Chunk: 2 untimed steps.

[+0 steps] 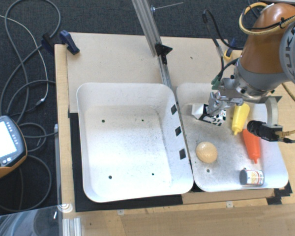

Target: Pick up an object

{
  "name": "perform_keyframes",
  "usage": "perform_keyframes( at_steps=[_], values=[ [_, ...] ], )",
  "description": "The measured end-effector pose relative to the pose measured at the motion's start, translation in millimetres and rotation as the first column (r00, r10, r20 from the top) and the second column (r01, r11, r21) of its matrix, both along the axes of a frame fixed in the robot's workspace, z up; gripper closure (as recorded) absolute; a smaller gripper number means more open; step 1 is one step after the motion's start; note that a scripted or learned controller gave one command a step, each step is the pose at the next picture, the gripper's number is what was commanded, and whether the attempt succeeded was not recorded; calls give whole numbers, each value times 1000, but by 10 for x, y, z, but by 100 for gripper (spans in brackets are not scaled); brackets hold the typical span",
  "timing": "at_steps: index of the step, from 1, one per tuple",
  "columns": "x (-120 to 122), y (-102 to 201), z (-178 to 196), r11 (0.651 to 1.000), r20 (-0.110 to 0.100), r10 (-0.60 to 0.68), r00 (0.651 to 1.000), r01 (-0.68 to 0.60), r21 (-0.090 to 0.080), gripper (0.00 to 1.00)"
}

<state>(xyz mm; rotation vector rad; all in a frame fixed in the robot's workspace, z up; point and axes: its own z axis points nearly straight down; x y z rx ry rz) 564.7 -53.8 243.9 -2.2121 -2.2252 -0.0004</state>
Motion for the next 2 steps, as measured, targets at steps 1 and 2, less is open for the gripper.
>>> perform_keyframes(
  at_steps=[1, 2],
  values=[
    [112, 562, -121, 1000, 0, 1, 1000, -1, -1, 100],
    [229, 1059, -17, 1000, 5, 1, 1000, -1, 0, 100]
  ],
)
